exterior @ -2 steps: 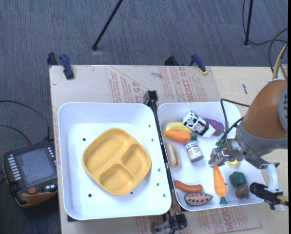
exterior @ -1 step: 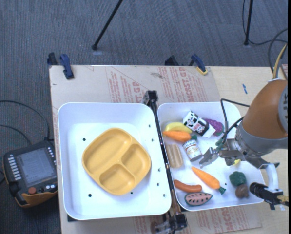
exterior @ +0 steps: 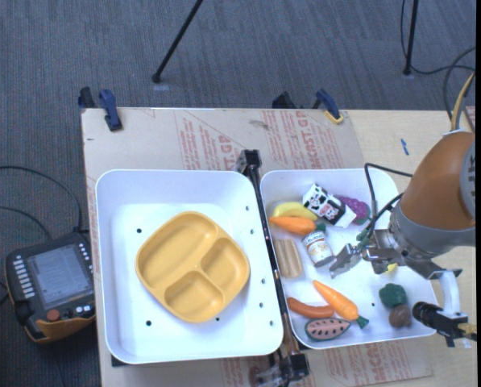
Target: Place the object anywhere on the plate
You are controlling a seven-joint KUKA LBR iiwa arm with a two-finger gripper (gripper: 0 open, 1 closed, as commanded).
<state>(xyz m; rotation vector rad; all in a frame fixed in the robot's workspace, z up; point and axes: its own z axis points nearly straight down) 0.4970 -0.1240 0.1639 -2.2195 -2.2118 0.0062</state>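
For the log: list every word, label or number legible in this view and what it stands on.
Red print on the cardboard sheet under the bins: upside down from this view, too blurred to read with certainty.
Label on the small jar: too small to read.
Screen of the handheld pendant: too blurred to read.
No other text is legible.

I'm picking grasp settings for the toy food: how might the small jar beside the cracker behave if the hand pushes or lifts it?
The small jar looks like a rigid cylinder lying tilted, so a sideways push would probably roll it. Its glossy surface suggests it may slip between fingers. Being small and toy-like, it is likely light, and the cracker and carrot close by could get nudged.
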